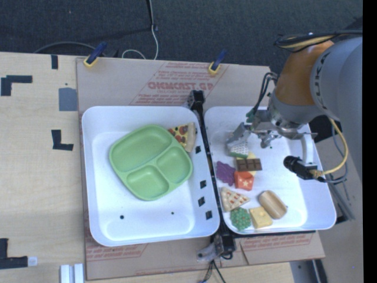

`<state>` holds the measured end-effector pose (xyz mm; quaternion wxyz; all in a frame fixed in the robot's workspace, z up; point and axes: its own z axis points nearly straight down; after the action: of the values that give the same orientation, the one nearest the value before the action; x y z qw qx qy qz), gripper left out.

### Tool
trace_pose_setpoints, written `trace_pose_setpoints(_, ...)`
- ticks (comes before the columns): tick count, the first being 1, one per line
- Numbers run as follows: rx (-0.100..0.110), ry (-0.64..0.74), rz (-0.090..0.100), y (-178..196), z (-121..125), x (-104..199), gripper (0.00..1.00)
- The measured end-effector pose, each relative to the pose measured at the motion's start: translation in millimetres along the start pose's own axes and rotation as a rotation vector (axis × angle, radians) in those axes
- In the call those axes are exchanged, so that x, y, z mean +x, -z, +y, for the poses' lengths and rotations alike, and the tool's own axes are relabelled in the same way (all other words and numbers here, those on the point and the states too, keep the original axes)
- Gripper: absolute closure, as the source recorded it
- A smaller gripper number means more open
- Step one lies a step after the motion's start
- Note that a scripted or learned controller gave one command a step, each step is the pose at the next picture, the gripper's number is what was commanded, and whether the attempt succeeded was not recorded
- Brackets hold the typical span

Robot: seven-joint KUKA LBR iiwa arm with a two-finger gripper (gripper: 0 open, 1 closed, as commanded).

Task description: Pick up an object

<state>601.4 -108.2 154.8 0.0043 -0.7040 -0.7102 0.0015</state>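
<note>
My gripper (pixel 240 138) hangs low over the back left part of the right bin (pixel 318 217), reaching in from the right under the orange-banded wrist (pixel 297 81). Directly below its tip lies a small grey-and-white object (pixel 240 151), touching or nearly touching it. In front of that are a brown chocolate bar (pixel 248 164), a purple grape bunch (pixel 225 171), a red-orange cube (pixel 244 180), a triangular pizza-like slice (pixel 234 199), a tan bun (pixel 272 204), a green broccoli piece (pixel 240 218) and a yellow block (pixel 260 217).
The left bin (pixel 100 217) holds a green divided plate (pixel 151 161) and a pizza slice (pixel 184 134) by its right wall. A black cable and connector (pixel 300 167) hang over the right bin's right side. The divider between the bins (pixel 203 158) runs close to the gripper's left.
</note>
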Motion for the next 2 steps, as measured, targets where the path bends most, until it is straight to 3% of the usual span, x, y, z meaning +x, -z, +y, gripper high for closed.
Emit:
trace_pose_setpoints(1,-0.008,-0.006,-0.007,-73.7,-3.7,1.9,0.00)
trace_pose_setpoints(2,-0.010,-0.005,-0.004,-70.2,44.1,9.8,0.00)
